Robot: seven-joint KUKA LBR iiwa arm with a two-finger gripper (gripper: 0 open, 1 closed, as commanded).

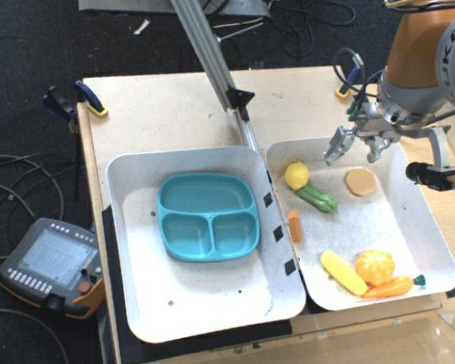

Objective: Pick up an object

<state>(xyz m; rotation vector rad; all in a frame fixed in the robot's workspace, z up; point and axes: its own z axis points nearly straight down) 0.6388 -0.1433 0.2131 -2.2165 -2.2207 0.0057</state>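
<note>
hovering, approach step | end effector (357, 145) spread wide, nothing between fingers | tan disc (361, 181) just below it | next: descend, clench

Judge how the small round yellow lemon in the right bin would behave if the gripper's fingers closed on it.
The small round yellow lemon looks smooth and rounded, so it may squirt sideways from a pinch. It probably rolls if nudged, though the green pepper-like vegetable touching it could check that. It looks like a rigid, light toy, likely not fragile.

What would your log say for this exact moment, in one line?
two-finger gripper: open, holding nothing | above right white bin's far end | nearest: round tan cookie | teal divided plastic tray: left bin
</note>
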